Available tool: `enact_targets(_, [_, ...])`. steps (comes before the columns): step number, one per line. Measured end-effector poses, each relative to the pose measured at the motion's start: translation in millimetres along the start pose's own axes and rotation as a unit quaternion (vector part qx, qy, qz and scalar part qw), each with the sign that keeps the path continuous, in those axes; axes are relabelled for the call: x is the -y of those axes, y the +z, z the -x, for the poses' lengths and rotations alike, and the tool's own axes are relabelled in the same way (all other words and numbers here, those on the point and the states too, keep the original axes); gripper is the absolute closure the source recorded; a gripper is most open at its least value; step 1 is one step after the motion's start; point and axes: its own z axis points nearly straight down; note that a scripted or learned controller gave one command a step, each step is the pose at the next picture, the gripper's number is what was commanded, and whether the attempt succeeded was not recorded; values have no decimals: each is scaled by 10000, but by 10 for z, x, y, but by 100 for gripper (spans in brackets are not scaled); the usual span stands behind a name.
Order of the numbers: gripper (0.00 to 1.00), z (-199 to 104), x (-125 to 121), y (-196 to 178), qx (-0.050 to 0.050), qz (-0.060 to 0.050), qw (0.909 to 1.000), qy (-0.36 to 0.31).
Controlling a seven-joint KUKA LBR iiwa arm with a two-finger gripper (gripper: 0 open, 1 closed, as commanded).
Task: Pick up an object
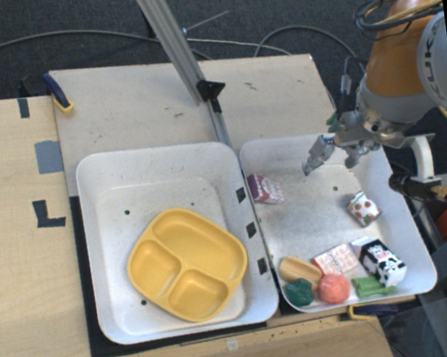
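Observation:
My gripper hangs over the upper right part of the right bin, its two fingers spread open with nothing between them. Below it, a white cube with red spots lies near the bin's right wall. A small pink and white carton sits at the bin's left side. Along the bin's front edge lie a tan bread-like piece, a dark green piece, a red ball, a pink patterned packet, a black and white block and a green strip.
The left bin holds a yellow divided plate. A grey metal pole slants down from the top to the gap between the bins. Cables run behind the bench. A wooden table top lies to the left.

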Motion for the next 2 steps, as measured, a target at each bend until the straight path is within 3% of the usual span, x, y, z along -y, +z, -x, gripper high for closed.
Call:
enact_targets(1, [0,0,0,0,-1,1,10000,0])
enact_targets(2, [0,-70,25,460,4,-21,10000,8])
